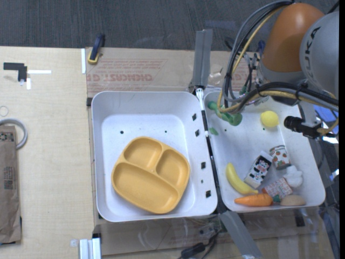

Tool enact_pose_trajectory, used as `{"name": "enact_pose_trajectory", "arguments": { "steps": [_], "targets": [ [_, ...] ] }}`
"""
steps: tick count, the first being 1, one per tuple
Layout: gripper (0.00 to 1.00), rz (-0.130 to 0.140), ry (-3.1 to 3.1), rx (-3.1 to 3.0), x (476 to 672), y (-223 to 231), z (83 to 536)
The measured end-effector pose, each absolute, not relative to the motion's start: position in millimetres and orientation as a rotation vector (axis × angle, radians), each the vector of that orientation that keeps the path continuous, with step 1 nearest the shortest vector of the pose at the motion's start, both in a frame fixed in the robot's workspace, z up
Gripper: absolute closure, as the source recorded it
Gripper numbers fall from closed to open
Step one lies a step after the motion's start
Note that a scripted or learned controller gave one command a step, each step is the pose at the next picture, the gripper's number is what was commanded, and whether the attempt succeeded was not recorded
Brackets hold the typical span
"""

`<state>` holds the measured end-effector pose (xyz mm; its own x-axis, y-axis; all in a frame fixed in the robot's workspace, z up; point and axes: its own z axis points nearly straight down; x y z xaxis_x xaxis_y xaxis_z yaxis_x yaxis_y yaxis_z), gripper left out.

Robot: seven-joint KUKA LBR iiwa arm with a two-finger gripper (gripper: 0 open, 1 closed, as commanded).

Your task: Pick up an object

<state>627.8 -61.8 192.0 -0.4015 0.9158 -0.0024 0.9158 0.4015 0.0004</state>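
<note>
The right bin (315, 166) holds several small objects. A green toy (228, 115) lies at its far left corner, with a yellow ball (269, 118) beside it. Along the near side lie a banana (237, 179), an orange carrot (253, 200), a black-and-white carton (260, 170), a spotted cup (278, 156), a white fluffy piece (294, 175) and a red-and-white packet (277, 188). The arm with its orange band (285, 36) hangs over the bin's far side. My gripper (243, 97) sits behind a bundle of cables, just above the green toy.
The left bin (102, 144) holds a yellow divided plate (151, 174). A metal divider (204, 123) separates the two bins. A brown paper bag (8, 182) lies on the bench at far left, and a blue-and-yellow tool (97, 47) sits beyond the left bin.
</note>
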Motion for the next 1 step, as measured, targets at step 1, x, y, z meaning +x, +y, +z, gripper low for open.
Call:
{"name": "enact_pose_trajectory", "arguments": {
  "steps": [1],
  "targets": [
    [1.0,-0.004,2.728,1.554,652.7,-110.0,194.9]
  ]
}}
